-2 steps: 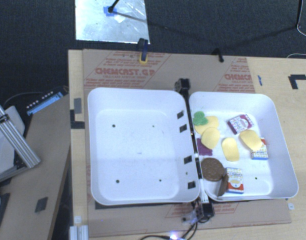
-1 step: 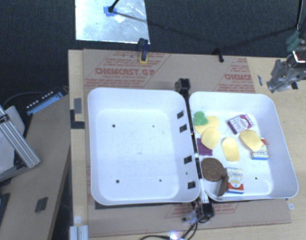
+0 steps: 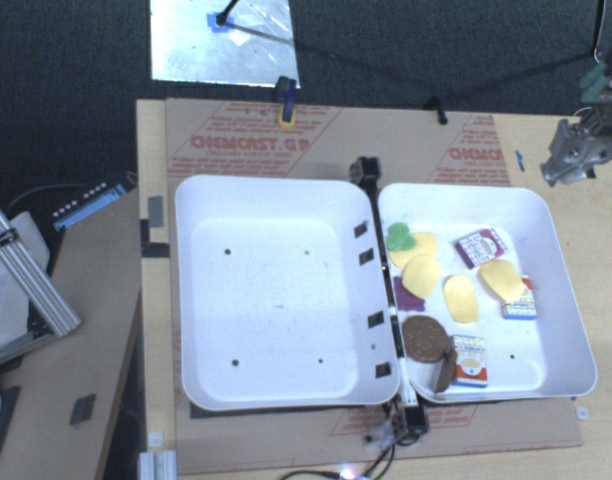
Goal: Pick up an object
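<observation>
Beyond the right bin's (image 3: 546,208) far corner, the gripper (image 3: 576,153) hangs over the bench, touching nothing.

Whether it is open or shut cannot be told. Within that smooth white bin lie flat yellow chips (image 3: 461,298), a round brown disc (image 3: 426,336), a green piece (image 3: 400,236), and small printed packets (image 3: 482,247); the left bin (image 3: 196,298) sits just beside.

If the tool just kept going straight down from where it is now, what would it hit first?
Probably the bare bench just outside the right bin's far right corner, not any object. The tool hangs beyond that rim in the picture, though its height is hard to judge, so it might clip the rim.
</observation>
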`<action>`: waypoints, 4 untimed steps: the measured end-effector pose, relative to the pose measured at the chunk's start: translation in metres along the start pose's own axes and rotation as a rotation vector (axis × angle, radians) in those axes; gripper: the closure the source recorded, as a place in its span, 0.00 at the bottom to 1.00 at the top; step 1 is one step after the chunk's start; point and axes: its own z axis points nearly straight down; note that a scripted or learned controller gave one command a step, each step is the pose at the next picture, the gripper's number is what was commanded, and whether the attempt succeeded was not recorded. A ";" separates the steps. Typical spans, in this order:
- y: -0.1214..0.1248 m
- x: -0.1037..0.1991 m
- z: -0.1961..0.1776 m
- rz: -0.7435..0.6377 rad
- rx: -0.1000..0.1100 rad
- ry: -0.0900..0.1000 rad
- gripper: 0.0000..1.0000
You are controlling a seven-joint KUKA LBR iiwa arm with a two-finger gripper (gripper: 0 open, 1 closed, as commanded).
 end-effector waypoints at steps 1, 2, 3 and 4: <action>0.000 -0.084 0.000 0.011 -0.001 -0.003 1.00; -0.002 -0.181 0.000 0.012 0.000 -0.005 1.00; -0.001 -0.124 0.095 -0.004 0.009 0.003 1.00; 0.027 0.005 0.102 -0.014 0.000 0.003 1.00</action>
